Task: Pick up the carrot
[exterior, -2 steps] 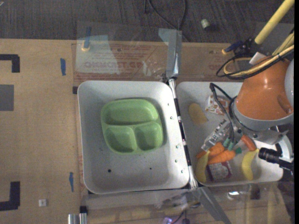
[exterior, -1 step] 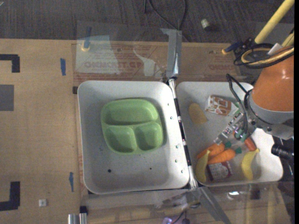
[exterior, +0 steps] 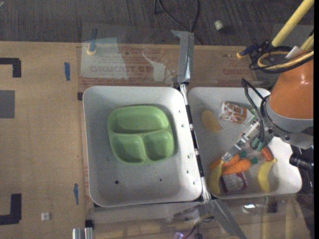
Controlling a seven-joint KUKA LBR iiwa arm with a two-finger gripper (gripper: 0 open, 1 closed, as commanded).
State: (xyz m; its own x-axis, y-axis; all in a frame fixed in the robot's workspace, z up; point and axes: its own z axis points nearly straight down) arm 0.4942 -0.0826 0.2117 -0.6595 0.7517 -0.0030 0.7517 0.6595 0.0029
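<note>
The carrot (exterior: 237, 166), orange with a small green top, lies in the front part of the right bin (exterior: 294, 185). It points roughly left to right, between a yellow banana-like piece (exterior: 215, 177) and a red-labelled can (exterior: 234, 182). My gripper (exterior: 235, 152) reaches down and to the left from the orange-banded wrist (exterior: 294, 96). Its tip is just above and behind the carrot, close to it. I see nothing lifted off the bin floor.
The left bin (exterior: 99, 183) holds a green divided plate (exterior: 142, 133). The right bin also holds a yellow chip-shaped piece (exterior: 210, 121), a small carton (exterior: 233, 112), a banana (exterior: 266, 176) and a small orange piece (exterior: 267, 154). Cables and a yellow pole (exterior: 294, 16) are at the back right.
</note>
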